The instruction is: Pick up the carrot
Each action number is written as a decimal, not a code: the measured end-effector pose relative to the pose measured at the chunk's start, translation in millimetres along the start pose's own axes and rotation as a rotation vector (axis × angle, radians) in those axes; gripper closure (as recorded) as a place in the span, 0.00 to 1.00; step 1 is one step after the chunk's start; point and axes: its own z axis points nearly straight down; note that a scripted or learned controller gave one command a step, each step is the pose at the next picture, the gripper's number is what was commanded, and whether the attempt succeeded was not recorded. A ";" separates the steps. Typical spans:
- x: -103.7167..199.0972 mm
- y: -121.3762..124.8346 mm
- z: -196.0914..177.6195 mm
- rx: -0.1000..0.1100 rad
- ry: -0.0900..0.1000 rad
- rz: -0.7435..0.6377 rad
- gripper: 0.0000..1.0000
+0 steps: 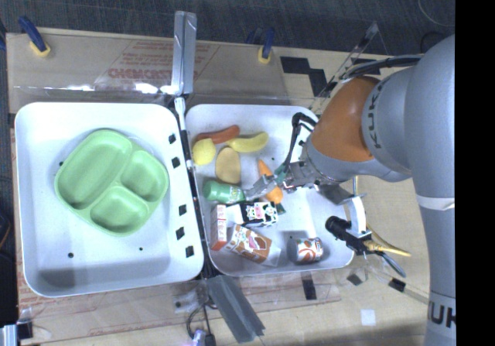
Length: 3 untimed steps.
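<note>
The carrot point(266, 169) is a small orange piece lying near the middle of the right bin point(325, 121), between a tan potato point(228, 166) and the arm's wrist. My gripper point(275, 182) reaches in from the right and is low over the carrot, covering part of it. Another bit of orange point(274, 196) shows just below the gripper tip. Whether the carrot is held I cannot make out.
The right bin also holds a yellow lemon point(203, 152), a banana point(249, 142), a red-orange sausage point(219, 135), a green bottle point(224, 193), a black-and-white carton point(261, 214), a brown carton point(244, 242) and a can point(308, 249). A green divided plate point(112, 180) lies in the left bin point(39, 259).
</note>
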 end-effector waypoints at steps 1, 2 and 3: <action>-2.2 5.1 -17.8 -0.015 -0.009 -0.004 1.00; 15.3 9.6 -5.0 -0.014 -0.016 -0.086 1.00; 66.5 19.9 -128.2 0.013 0.002 0.014 1.00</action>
